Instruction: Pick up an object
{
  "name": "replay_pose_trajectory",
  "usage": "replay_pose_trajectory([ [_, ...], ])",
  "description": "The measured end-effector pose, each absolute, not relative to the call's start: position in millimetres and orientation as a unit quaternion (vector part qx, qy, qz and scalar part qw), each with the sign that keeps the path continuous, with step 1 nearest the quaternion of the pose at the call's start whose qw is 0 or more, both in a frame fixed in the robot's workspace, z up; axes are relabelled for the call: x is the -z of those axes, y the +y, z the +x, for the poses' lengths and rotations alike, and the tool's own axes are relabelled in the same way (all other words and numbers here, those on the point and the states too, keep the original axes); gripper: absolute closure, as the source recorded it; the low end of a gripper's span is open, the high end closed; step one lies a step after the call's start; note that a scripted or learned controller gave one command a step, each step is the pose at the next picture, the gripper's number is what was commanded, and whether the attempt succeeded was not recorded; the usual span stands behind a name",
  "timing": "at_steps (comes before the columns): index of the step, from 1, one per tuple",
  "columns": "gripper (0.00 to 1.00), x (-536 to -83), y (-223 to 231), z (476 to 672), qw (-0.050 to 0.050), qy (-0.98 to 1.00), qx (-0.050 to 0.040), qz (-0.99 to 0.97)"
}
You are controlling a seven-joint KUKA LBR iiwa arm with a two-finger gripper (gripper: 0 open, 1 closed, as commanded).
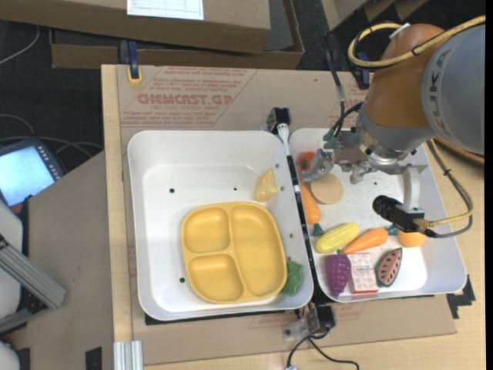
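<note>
Your hand (362, 164) hangs over the right white bin's (439, 276) far end; open or closed, you cannot tell. Nearest target: the round tan cookie-like disc (327, 191), just beside the slim orange carrot (309, 204) along the bin's left wall. Expect crowding there to foul a finger or nudge the disc aside.

Two white bins are being viewed from above. A yellow tray (231, 251) is lying in the left bin (154, 168), with a pale wedge (266, 185) beyond it. Over the right bin (443, 272) the arm (408, 83) is being held, its gripper (348, 164) just above a tan disc (326, 190). Nearer are lying a corn cob (337, 237), carrot (365, 240), grapes (337, 272) and melon slice (388, 267).
</note>
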State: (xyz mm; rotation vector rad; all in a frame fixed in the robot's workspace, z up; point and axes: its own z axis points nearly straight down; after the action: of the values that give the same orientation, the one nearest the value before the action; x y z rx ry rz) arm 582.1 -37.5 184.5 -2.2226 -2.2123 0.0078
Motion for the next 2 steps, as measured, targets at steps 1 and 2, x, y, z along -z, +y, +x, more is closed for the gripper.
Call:
replay_pose_trajectory([
  [1,0.0,-185,-34,655.8,-0.002,-0.708,0.0016,-0.706],
  [2,0.0,-147,-102,594.4,0.003,-0.704,-0.0037,-0.71],
])
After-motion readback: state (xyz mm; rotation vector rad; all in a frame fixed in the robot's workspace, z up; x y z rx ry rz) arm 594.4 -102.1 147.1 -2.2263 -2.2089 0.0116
